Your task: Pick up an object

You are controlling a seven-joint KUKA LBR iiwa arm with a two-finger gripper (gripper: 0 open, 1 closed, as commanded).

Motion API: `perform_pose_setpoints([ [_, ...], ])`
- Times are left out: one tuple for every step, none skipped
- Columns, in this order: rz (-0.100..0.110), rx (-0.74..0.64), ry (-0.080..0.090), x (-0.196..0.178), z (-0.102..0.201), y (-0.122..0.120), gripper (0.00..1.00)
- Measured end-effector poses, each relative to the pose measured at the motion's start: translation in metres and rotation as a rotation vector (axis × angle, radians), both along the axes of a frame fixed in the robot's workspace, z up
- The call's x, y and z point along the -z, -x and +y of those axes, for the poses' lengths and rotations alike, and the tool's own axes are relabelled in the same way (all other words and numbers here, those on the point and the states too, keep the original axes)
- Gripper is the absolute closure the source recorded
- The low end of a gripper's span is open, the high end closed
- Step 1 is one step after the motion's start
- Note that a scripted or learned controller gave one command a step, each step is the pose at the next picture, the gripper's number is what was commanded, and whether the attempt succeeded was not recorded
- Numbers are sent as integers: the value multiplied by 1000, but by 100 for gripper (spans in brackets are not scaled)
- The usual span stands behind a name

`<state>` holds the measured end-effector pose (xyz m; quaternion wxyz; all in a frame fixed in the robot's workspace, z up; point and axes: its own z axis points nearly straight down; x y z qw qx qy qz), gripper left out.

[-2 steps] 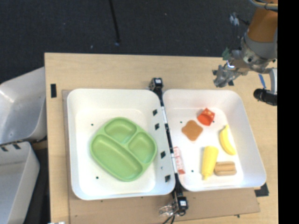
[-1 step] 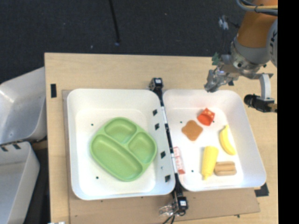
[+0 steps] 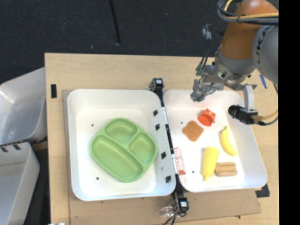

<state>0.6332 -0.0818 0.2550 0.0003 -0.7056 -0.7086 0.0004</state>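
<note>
Plate (image 3: 123, 149), green and three-sectioned, lies in the left bin (image 3: 75, 125). The right bin (image 3: 251, 172) holds five pieces: brown flat piece (image 3: 192, 131), red piece (image 3: 206, 117), yellow corn-like piece (image 3: 209, 162) with its long axis running near to far, brown sausage-like piece (image 3: 225, 169) lying crosswise and touching it, and banana (image 3: 228, 141) with its long axis near to far. The gripper (image 3: 199, 93) hangs over the bin's far left part, above and apart from the red piece, nothing between its fingers; jaw opening cannot be determined.
</note>
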Motion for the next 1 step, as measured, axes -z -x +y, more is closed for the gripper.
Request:
perform_pose_setpoints([
  [0, -1, -1, -5, 53, 26, 100],
])
